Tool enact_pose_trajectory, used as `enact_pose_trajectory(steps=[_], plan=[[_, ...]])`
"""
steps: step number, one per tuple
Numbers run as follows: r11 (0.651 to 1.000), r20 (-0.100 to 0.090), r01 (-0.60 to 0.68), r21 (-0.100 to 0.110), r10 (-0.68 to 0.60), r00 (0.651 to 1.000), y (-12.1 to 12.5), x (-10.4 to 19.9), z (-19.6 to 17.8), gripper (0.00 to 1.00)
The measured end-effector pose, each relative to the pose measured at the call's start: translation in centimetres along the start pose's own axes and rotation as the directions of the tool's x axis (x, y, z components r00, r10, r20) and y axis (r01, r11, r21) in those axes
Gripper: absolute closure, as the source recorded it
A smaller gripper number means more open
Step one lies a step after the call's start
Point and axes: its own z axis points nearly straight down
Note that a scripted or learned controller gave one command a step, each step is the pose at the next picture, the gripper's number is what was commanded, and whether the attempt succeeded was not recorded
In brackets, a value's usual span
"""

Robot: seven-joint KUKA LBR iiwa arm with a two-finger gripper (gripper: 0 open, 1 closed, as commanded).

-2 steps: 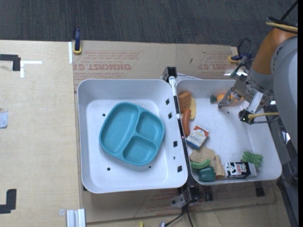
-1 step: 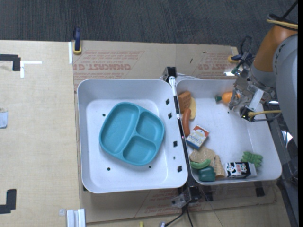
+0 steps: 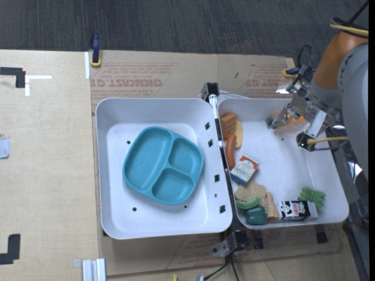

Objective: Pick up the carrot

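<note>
Above two white bins on a cardboard-lined bench, the grey KUKA arm reaches in from the right, its gripper [image 3: 285, 117] low over the upper right corner of the right-hand bin [image 3: 304, 174]. An orange shape with a green tip, apparently the carrot [image 3: 280, 120], lies directly at the gripper's end, near the bin's far wall. It looks to sit between the fingers [image 3: 291, 111], but the view is too small and slanted to tell whether they have closed on it or merely frame it.

Judged from this frame, the grasp is at or just short of closing. Doing it well would mean centring the fingers across the carrot's thicker orange body rather than its green top, closing fully before any lift, then rising straight to stay clear of the bin wall.

Along the right bin's left edge lie a bread-like piece [image 3: 228, 122], a red sausage-like piece [image 3: 231, 151] and a small carton [image 3: 244, 170]; toward the near edge sit a cracker-like item [image 3: 251, 191], a dark green item [image 3: 255, 216], a black-and-white milk-style carton [image 3: 293, 209] and a leafy green piece [image 3: 312, 195]. The left bin [image 3: 111, 174] holds a teal three-compartment plate [image 3: 163, 165].

Red lettering printed on the cardboard [image 3: 135, 78] behind the bins appears upside down and is not legible; the cartons' labels are too small to read.
</note>
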Motion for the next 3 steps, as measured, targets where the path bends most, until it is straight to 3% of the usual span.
enact_pose_trajectory(steps=[1, 2, 3], plan=[[1.000, 0.003, 0.005, -0.001, -0.005, 1.000, 0.00, -0.01, -0.98, 1.00], [1.000, 0.010, 0.007, 0.007, -0.007, 1.000, -0.10, -0.24, -0.89, 0.00], [0.973, -0.006, -0.231, 0.008, 0.231, 0.973, 0.37, -0.28, -0.01, 0.00]])
